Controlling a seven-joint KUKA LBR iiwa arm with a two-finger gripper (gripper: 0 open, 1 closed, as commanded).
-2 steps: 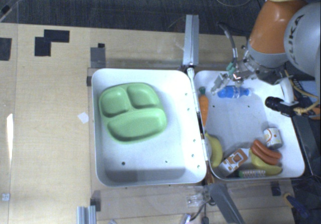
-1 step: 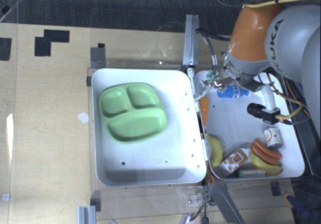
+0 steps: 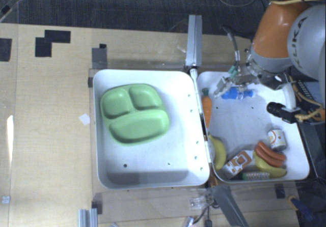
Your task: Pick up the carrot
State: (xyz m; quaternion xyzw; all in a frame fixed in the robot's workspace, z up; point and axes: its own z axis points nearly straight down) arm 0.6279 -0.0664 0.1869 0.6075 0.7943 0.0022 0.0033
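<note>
The carrot is a small orange piece lying lengthwise against the left wall of the right bin, close to the divider between the bins. My gripper hangs over the far part of the right bin, to the right of the carrot and a little beyond it, apart from it. A blue object lies right below the gripper. Nothing can be seen held in the gripper.
A green divided plate lies in the left bin. In the right bin's near part are a banana, a small box, a hot dog, a small can and a green pen.
</note>
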